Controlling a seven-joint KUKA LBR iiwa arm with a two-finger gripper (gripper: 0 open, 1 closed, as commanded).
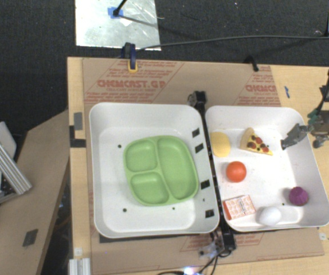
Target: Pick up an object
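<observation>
the gripper [303,135] hangs at the right bin's [313,179] right rim, fingers apart, gripping nothing. the pizza slice [255,142] lies just left of it, the purple ball [298,196] below.

Gripper [302,135]: at the scene's right edge, reaching in leftward, its dark fingers [293,136] spread apart with nothing between them.

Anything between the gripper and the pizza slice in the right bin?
Nothing visible. The gripper sits over the right bin's upper right edge, and the pizza slice lies to its left with bare white floor between them. The yellow piece is on the slice's far side; the orange ball lies below that line.
</observation>
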